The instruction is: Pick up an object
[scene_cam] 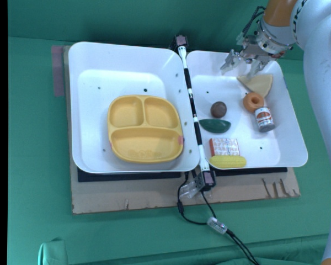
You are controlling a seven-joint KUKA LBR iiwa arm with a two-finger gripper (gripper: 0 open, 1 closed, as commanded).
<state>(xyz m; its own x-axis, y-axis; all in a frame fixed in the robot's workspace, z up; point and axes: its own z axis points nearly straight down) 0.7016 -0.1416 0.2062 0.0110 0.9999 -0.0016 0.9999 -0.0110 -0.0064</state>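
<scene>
My gripper (244, 65) hangs open above the far edge of the right bin (289, 148), with nothing between its fingers. Just below it lies a pale yellow cheese wedge (257, 83). Nearer the front sit an orange doughnut (254, 101) and a small tin can (263, 119) on its side. Toward the bin's middle are a dark brown ball (218, 109) and a dark green leaf-shaped piece (215, 126). A patterned box (224, 146) and a yellow corn cob (228, 161) lie at the front.
The left bin (94, 81) holds a yellow divided plate (146, 128). A black-and-white striped bar (191, 101) runs between the two bins. Cables (209, 214) trail off the brown board at the front, over the green cloth.
</scene>
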